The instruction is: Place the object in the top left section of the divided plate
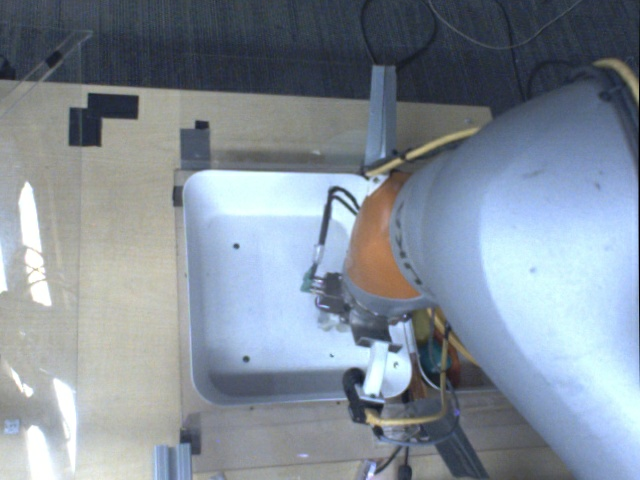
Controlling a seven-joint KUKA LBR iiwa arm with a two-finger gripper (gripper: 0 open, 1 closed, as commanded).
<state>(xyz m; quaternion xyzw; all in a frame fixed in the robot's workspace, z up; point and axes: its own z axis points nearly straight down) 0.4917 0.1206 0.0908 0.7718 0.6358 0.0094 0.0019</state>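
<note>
The grey arm (520, 258) with its orange band (375, 248) reaches in from three o'clock, covering the right side of the white bin (250, 298). The claw is hidden beneath the wrist, so its state cannot be told. Multicoloured items (440, 353), too obscured to identify, peek out at five o'clock under the arm.

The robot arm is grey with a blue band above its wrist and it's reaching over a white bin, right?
Not quite. The band above the wrist is orange, not blue, as the camera view shows. The rest holds: the arm is grey and reaches over a white bin.
</note>
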